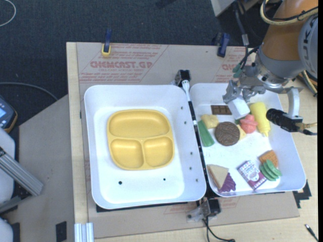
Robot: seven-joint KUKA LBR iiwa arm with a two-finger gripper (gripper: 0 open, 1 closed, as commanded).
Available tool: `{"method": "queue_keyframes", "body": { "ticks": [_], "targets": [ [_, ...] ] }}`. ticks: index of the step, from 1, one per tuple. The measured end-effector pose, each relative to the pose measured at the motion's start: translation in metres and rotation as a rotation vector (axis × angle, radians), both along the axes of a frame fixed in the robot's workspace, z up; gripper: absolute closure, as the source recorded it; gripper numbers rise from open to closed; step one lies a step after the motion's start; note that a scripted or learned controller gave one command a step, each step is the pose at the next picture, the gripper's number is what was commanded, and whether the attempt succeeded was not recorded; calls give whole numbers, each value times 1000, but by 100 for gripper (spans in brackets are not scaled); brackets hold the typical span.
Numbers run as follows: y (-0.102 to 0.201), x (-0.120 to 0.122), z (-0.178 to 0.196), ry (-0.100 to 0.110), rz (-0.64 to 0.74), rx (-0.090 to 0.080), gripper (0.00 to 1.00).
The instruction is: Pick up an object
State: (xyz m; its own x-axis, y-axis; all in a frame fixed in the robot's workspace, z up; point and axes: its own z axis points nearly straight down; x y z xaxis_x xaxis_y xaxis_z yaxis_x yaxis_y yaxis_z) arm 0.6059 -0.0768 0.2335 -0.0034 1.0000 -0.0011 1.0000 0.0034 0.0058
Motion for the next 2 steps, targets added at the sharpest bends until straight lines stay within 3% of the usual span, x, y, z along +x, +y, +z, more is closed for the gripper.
{"method": "queue_keyframes", "body": {
  "ticks": [1,2],
  "targets": [
    [-3,-2,-17,10,-4,1,100],
    [-6,4,-16,4,-3,-1,100]
  ]
}}
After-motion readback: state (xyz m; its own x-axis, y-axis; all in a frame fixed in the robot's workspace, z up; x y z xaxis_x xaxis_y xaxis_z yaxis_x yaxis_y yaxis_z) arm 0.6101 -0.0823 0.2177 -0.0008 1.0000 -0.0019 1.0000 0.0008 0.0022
